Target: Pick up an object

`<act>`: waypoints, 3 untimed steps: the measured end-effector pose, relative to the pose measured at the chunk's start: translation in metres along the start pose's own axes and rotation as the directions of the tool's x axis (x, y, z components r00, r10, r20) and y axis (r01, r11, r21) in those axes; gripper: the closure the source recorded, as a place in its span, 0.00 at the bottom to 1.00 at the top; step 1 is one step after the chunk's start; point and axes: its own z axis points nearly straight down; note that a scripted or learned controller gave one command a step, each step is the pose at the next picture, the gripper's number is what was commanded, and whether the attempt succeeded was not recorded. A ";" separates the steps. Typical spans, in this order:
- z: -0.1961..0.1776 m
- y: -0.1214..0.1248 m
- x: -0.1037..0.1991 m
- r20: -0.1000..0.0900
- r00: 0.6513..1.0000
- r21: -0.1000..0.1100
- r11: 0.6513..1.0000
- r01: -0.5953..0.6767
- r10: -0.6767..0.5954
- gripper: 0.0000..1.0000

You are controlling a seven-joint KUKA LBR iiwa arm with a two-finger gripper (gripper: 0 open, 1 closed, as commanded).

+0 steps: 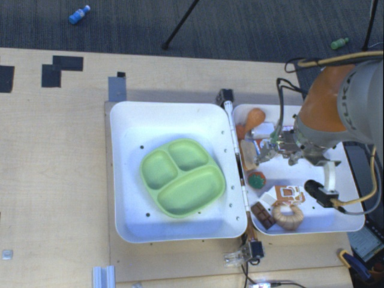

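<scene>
A green divided plate lies in the left bin. The right bin holds several small things: an orange piece at the back, a round green and red item, a brown chocolate-like bar, a tan ring like a bagel and a small white and orange packet. My gripper reaches in from the right and sits low over the left part of the right bin, above a pale item. Nothing can be made out between its fingers.
A metal divider separates the two bins. Black tape marks lie on the bench at the far left. A small clip sits on the bench below the bins. A blue bottle lies on the floor beyond the bench.
</scene>
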 end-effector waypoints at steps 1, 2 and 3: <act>0.032 -0.069 -0.006 0.000 1.000 -0.007 1.000 -0.001 0.001 0.00; 0.021 -0.067 -0.005 0.000 1.000 -0.013 1.000 0.000 0.000 1.00; -0.164 -0.035 0.033 0.000 1.000 -0.005 1.000 0.003 -0.003 1.00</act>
